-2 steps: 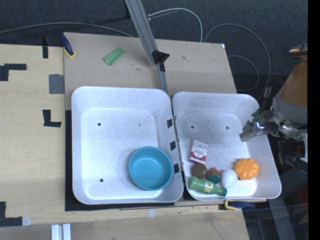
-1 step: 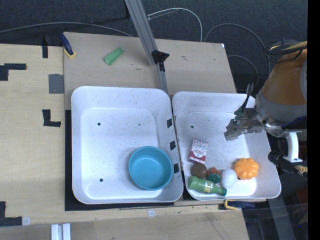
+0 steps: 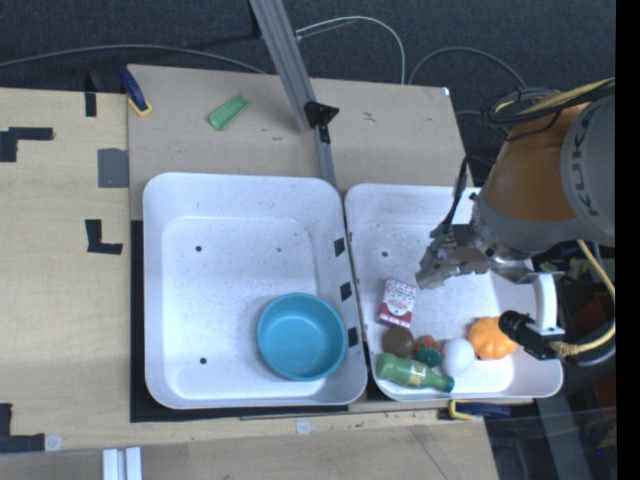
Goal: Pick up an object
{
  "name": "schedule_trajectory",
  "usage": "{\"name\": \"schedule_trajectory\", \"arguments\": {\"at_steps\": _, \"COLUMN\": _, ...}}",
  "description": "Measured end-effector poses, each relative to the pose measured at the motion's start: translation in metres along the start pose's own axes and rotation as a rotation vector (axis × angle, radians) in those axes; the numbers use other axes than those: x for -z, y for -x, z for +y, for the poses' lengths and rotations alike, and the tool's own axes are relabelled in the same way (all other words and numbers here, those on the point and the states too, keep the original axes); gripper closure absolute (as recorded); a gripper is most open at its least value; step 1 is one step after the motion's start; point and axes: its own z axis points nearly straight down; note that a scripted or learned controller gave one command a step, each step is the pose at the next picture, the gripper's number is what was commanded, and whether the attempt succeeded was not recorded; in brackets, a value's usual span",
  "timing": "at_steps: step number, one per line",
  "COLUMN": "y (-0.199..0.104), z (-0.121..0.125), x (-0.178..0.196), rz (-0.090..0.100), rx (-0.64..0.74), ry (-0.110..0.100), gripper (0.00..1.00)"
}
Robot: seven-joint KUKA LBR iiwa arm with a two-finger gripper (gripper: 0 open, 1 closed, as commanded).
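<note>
My gripper [image 3: 437, 266] hangs over the middle of the right bin [image 3: 400, 208], just up and right of a small red and white carton [image 3: 398, 303]. Nothing shows in its grasp. Along the bin's front lie a brown lump [image 3: 398, 341], a green bottle [image 3: 412, 372] on its side, a white ball [image 3: 458, 356] and an orange object [image 3: 490, 338]. A small teal and orange piece [image 3: 428, 348] sits between them. In the left bin [image 3: 200, 218], a blue bowl [image 3: 300, 336] rests near the front right corner.
A grey pole [image 3: 288, 58] slants across the bench to the seam between the bins. A green block [image 3: 228, 112] and a blue and yellow clamp [image 3: 135, 90] lie on the board behind the left bin. Cables trail at the back right.
</note>
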Motion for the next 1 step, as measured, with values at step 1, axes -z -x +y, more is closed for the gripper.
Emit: {"name": "schedule_trajectory", "arguments": {"at_steps": 1, "y": -0.0468, "z": -0.0012, "x": 0.0099, "rz": 0.0, "rx": 0.001, "ry": 0.002, "gripper": 1.0}}
